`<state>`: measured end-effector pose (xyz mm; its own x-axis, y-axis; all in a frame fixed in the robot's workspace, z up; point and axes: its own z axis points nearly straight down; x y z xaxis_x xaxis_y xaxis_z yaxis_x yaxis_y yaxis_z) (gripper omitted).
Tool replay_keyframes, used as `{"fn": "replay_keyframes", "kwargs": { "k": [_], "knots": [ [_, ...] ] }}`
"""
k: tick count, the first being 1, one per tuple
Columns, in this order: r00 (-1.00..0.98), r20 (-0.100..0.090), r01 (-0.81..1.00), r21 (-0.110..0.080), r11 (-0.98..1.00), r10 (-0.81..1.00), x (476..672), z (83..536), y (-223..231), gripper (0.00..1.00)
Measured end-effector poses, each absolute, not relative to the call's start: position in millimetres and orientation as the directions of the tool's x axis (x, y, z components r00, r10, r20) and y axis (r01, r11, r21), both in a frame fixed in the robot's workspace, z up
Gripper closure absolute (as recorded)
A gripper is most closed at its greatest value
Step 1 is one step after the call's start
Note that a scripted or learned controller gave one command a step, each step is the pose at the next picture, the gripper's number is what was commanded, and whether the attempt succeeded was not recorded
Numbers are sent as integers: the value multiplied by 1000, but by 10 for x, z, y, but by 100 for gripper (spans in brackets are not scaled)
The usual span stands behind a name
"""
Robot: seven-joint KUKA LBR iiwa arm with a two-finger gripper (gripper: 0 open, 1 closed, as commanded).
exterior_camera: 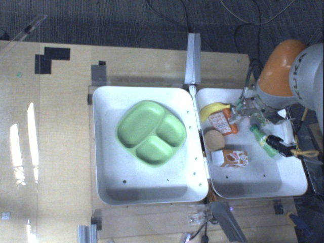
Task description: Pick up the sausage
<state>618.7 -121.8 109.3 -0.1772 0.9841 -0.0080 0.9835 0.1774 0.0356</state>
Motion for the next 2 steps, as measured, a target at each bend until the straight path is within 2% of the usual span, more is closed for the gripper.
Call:
{"fn": "replay_keyframes", "kwargs": {
  "k": [1, 2],
  "knots": [
    [-177, -7, 984, 33, 178, 984, 6181, 1082, -1214, 0],
    [-241, -5, 970, 14, 241, 971, 6359, 948, -1131, 0]
  ]
}}
